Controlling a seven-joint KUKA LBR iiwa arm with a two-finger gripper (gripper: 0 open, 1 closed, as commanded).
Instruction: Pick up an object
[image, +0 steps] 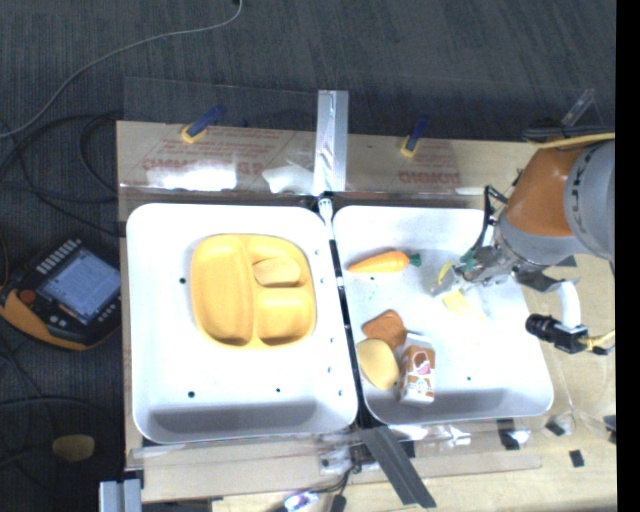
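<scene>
My gripper (462, 274) hangs low over the right bin (500, 390), in its upper right part, at the end of the grey arm with the orange band (540, 200). A small yellow piece (455, 301) lies on the bin floor just below the gripper; I cannot tell whether they touch. An orange carrot (378, 263) lies to the gripper's left. Further down the bin are a brown flat piece (384, 325), a pale yellow round object (377, 362) and a small carton (418, 371).
The left bin (160, 400) holds a yellow divided plate (225, 295) with a tan piece (279, 271) in its upper right compartment. A ridge (340, 300) separates the bins. A black fitting (548, 330) sits at the right bin's right rim.
</scene>
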